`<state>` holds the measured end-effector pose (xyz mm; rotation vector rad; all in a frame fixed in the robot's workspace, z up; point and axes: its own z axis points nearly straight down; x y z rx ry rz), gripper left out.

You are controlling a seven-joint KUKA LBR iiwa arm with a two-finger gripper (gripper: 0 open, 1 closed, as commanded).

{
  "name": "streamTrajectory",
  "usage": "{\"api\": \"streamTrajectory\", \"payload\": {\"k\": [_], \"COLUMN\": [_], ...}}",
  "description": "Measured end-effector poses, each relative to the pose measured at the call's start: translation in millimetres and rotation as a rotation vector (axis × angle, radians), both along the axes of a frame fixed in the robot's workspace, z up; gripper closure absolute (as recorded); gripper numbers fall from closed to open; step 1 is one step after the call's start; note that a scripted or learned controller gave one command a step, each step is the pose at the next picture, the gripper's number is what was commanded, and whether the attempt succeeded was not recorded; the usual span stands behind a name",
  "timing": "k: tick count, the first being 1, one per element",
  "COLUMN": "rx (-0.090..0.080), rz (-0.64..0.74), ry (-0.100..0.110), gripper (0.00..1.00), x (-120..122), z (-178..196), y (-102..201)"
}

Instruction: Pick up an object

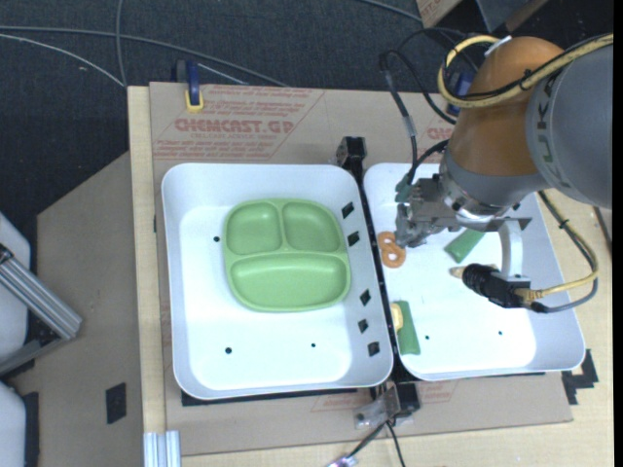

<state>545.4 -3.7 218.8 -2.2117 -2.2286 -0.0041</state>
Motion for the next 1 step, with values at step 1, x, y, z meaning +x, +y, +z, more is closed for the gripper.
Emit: {"api": "streamTrajectory", "payload": {"k": [1], "rx": [0.000], "rz": [0.000], "ry": [-0.002], "gripper": [1.00], "x": [14.2], "z": [13.3], "y": [56.3]}}
